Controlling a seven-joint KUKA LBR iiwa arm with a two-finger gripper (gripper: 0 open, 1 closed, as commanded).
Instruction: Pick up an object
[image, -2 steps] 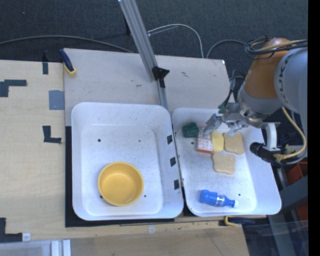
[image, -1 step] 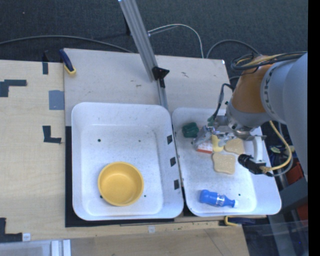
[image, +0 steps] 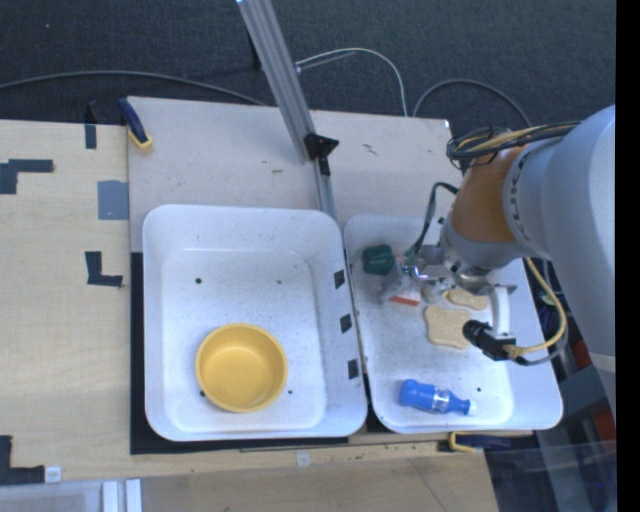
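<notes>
Nearest, below the gripper (image: 425, 283), lies a blue bottle (image: 432, 397); a tan flat piece (image: 447, 327) sits just beneath it, a green object (image: 378, 260) just to its left — finger state: cannot tell. Far left, a yellow bowl (image: 241, 366).

Grey arm (image: 575, 200) reaches in from right, orange band bent downward, wrist low; gripper (image: 425, 272) pointing left, approx. level w/ wrist.

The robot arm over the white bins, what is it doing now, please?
The arm reaches into the right bin, with its gripper low among the small things at the far end: a green object and a tan piece. A blue bottle lies nearer the front. The left bin holds a yellow bowl.
</notes>
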